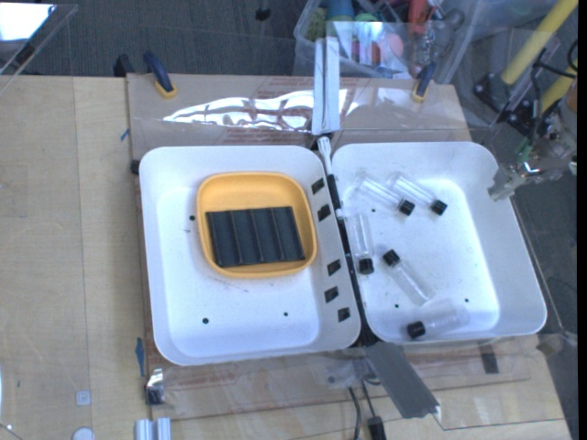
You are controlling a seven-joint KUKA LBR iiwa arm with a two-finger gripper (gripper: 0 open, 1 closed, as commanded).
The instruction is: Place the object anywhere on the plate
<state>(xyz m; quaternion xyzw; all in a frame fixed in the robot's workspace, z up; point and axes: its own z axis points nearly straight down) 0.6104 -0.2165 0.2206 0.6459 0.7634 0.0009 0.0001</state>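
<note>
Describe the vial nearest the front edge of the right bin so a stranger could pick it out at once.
Start at the right white bin, the one without the yellow plate. Go to its front edge, nearest the camera. The clear vial lying there has its black cap pointing left, and it lies apart from the other vials farther back.

Bright, even light from overhead; strong white glare streaks the clear sheet [243,113] at the far side; both white bins [238,333] look nearly washed out; shadows are faint; detail is soft and slightly grainy.
</note>
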